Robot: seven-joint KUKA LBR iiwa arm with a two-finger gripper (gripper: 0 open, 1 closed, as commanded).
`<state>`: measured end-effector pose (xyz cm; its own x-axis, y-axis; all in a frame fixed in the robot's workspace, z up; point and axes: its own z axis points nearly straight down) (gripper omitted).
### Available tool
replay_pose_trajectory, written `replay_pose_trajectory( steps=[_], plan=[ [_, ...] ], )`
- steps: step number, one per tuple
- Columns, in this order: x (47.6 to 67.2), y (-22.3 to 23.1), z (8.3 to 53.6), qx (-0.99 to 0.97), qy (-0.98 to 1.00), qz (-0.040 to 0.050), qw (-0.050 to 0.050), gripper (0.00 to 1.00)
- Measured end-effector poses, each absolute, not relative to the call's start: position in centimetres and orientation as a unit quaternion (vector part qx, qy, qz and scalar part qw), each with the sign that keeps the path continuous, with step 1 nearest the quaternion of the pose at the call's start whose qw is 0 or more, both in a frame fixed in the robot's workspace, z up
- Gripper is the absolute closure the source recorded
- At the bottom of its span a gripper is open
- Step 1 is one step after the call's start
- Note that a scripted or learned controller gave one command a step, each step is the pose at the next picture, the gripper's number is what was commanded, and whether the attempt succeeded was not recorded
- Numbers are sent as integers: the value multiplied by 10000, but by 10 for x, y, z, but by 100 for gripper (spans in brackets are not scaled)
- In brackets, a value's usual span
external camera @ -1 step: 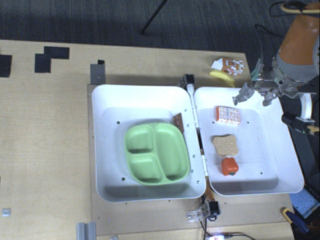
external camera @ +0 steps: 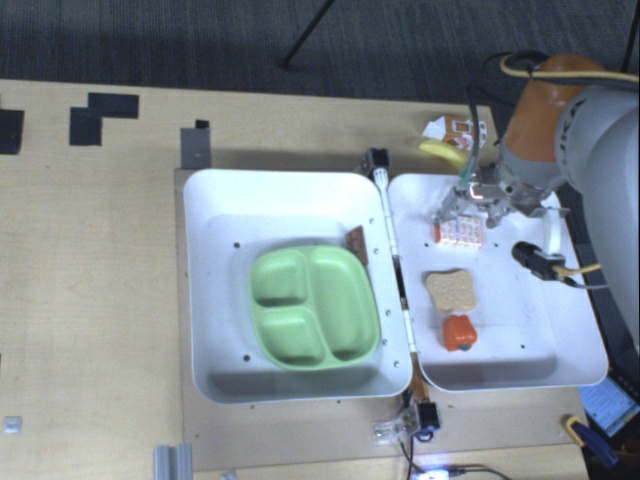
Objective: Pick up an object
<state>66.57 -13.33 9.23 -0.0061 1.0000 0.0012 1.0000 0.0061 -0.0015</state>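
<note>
Step in hand: the approach and descent onto a target. Nothing is lifted yet.
Arm: the grey arm reaches in from the right, its orange band over the far edge of the right bin.
Gripper: the gripper is low in the far left part of the right bin, right over the red-and-white patterned packet.
Fingers: the fingers look spread apart, tips at the packet's far edge. I judge them open with nothing held between them, though the view is small.
Likely target: the patterned packet lies flat on the bin floor near the wall shared with the left bin.
Other things in the right bin: a toy bread slice lies near the packet on its near side. A red toy vegetable lies just beside the bread, nearer still.
Left bin: a green divided plate is in the middle, with a small brown thing by its far right corner.
Desk: a toy banana lies on the desk behind the right bin.
Next move calls for: setting the tips down on either side of the packet, closing firmly, then rising straight.
Risk: the packet is flat and thin, so the tips may slide over it or shove it toward the wall.
</note>
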Motion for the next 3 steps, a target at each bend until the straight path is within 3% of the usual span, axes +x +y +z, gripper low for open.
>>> replay_pose_trajectory(
  steps=[1, 2, 3],
  plan=[
    [670, -133, 108, -7034, -7107, -33, -44, 100],
    [669, -133, 108, -7033, -7109, -31, -41, 0],
    [615, -96, 85, -7058, -7085, -15, -13, 0]
  ],
)
